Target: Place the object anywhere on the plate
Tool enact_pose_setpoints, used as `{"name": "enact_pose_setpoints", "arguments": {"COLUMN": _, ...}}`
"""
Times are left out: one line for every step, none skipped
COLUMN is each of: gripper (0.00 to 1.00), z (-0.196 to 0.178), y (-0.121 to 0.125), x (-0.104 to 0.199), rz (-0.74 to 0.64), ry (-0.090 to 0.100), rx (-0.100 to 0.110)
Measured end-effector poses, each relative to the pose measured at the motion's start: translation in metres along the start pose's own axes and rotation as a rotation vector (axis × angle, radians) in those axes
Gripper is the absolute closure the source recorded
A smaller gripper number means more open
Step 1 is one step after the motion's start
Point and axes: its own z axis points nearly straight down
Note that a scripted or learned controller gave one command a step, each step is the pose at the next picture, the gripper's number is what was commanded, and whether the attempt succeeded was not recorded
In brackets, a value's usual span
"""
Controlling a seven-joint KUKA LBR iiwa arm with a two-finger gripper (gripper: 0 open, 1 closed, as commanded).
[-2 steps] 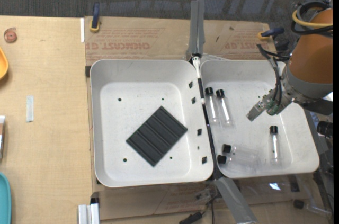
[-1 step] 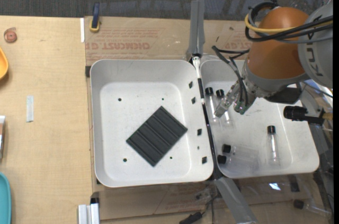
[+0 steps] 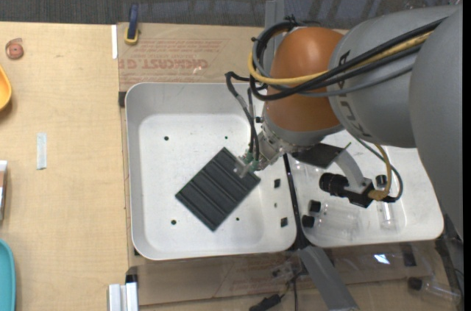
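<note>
Grey arm [image 3: 397, 74] comes in from the right, orange band [image 3: 305, 78] bulging mid-scene. Wrist angles down-left; gripper [image 3: 246, 165] sits low, approx. centre, tip pointing to the near-left.

Overhead, slanted — both bins [image 3: 136, 155], perhaps mid-range

Red printed lettering runs across the brown cardboard sheet [image 3: 193, 56] behind the left bin, upside down from this angle and too blurred to read. No other text, number or label is legible.
</note>
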Motion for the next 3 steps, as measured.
{"name": "enact_pose_setpoints", "arguments": {"gripper": 1.00, "z": -0.078, "y": -0.011, "x": -0.017, "rz": -0.229, "ry": -0.002, "rx": -0.002}}
{"name": "enact_pose_setpoints", "arguments": {"gripper": 0.00, "z": -0.078, "y": -0.011, "x": -0.017, "rz": -0.229, "ry": -0.002, "rx": -0.002}}
{"name": "enact_pose_setpoints", "arguments": {"gripper": 0.00, "z": -0.188, "y": 0.054, "x": -0.006, "rz": -0.172, "ry": -0.002, "rx": -0.002}}
